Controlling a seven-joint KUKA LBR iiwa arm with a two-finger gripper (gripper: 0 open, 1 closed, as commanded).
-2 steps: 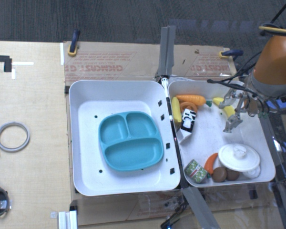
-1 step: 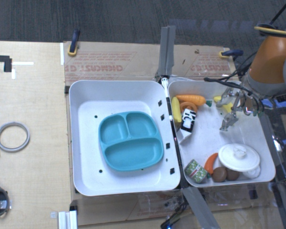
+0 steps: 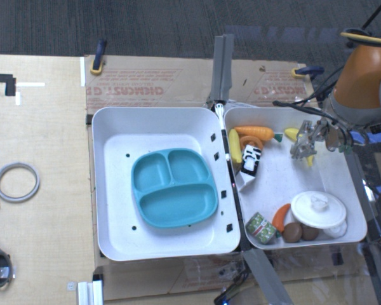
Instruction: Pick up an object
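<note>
The gripper [image 3: 303, 146] hangs over the right bin [image 3: 359, 189] beside a small yellow piece [image 3: 293, 133]; whether its jaws are parted I cannot tell; descend squarely, centring on that piece, clear of the carrot [image 3: 255, 133].

Gripper [image 3: 303, 146] over right bin [image 3: 359, 199] (toy food inside)

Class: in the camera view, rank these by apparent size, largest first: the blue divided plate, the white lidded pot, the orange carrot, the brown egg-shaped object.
1. Blue divided plastic plate
2. White round lidded pot
3. Orange toy carrot
4. Brown egg-shaped object, partly hidden by the pot
</note>
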